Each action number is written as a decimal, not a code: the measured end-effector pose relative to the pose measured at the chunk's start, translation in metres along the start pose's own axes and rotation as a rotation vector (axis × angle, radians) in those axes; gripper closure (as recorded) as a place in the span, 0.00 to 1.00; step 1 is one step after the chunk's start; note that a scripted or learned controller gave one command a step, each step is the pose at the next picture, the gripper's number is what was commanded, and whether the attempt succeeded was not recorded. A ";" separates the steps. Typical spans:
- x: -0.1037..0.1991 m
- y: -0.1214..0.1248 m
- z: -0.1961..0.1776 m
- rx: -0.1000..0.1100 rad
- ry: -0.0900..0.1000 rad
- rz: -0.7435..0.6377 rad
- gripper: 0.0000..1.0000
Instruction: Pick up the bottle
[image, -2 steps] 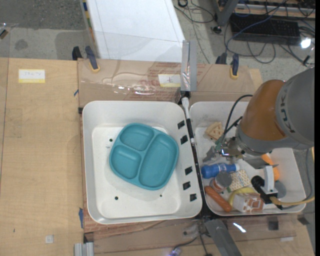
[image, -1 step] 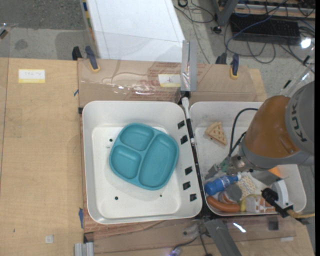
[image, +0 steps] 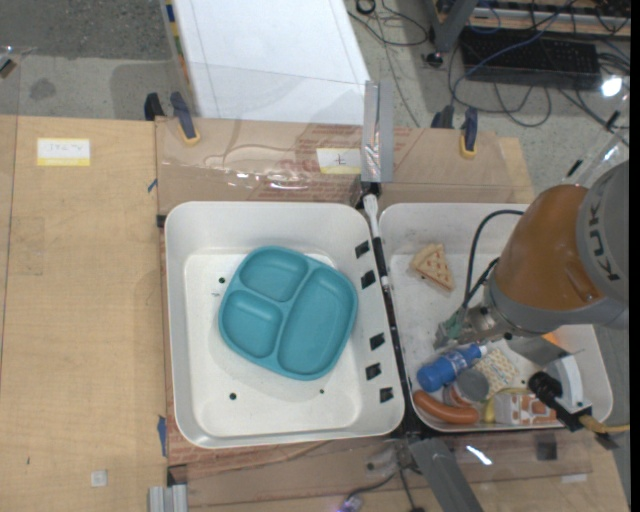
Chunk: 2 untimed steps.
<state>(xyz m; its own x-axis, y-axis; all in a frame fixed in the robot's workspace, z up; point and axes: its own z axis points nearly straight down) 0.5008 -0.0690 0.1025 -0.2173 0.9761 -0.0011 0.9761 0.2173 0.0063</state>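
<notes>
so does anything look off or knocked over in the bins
Only the blue bottle stands out: it lies on its side in the right bin, by a hot dog and other toy food. The teal plate sits flat in the left bin.

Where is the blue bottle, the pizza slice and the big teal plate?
blue bottle (image: 447, 369): camera view, middle of its body.
pizza slice (image: 434, 266): camera view, centre of the wedge.
teal plate (image: 288, 313): camera view, ridge between its compartments.

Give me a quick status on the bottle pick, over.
Gripper low in the right bin, fingers unclear. Blue bottle lying on its side just below it, not lifted. Hot dog and a packet crowd the bottle; pizza slice sits apart.
</notes>
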 end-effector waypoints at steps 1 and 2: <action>0.000 0.000 0.000 0.001 0.000 0.000 0.00; -0.002 0.000 -0.010 -0.002 0.000 0.005 1.00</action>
<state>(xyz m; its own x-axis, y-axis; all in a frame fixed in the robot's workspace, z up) 0.5011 -0.0709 0.1121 -0.2121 0.9772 -0.0013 0.9772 0.2121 0.0082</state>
